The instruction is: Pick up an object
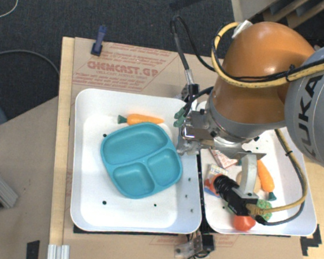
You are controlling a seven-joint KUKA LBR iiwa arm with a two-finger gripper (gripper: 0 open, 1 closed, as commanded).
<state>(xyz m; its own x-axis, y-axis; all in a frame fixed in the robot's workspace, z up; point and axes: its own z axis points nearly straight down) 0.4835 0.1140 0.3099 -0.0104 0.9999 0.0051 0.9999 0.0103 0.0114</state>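
Observation:
My gripper (227, 155) hangs under the big orange wrist, over the left half of the right bin (305, 221), and the arm hides most of it. Just below it lies a pale pink-and-white packet (224, 160). An orange toy carrot (265, 175) lies to the right of it. A red tomato-like toy (244, 222) and a small green piece (265, 205) sit near the bin's front. A red bit (210, 185) peeks out by the bin's left wall. Nothing shows between the fingers.
The left bin (84, 198) holds a teal divided plate (141, 159) and a second toy carrot (143, 119) by its far wall. Both bins rest on a cardboard sheet (128, 67). A blue clip (98, 39) sits at the sheet's far edge.

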